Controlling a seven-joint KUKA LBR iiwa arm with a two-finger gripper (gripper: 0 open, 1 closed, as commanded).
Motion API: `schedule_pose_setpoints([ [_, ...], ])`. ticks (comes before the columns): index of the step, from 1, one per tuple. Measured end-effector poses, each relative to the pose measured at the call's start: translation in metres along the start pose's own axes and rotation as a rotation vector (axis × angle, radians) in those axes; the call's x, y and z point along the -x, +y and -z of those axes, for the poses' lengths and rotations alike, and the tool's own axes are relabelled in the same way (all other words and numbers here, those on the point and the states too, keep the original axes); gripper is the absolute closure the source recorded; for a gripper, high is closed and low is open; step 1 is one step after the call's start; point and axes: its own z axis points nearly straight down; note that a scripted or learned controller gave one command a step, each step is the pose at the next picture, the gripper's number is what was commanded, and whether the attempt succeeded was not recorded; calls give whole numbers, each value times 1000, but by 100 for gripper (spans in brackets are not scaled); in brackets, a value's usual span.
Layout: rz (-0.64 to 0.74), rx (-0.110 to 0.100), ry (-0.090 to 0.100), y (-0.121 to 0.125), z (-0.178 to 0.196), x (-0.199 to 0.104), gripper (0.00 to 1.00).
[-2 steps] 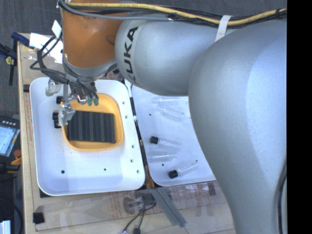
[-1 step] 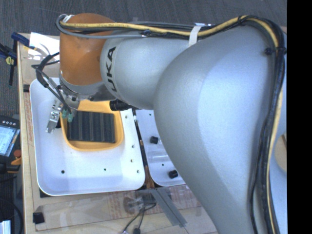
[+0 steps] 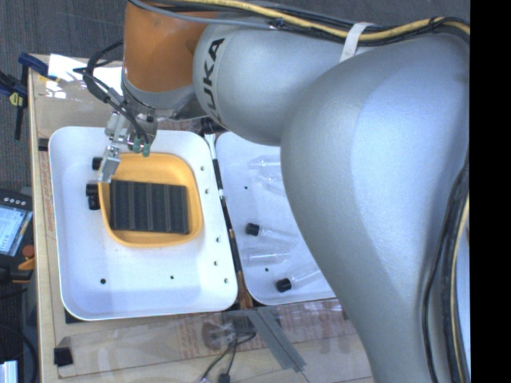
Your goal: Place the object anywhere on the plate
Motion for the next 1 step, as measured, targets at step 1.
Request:
schedule_pose_setpoints([
  [1, -25, -2, 3, -33, -11, -12, 0],
])
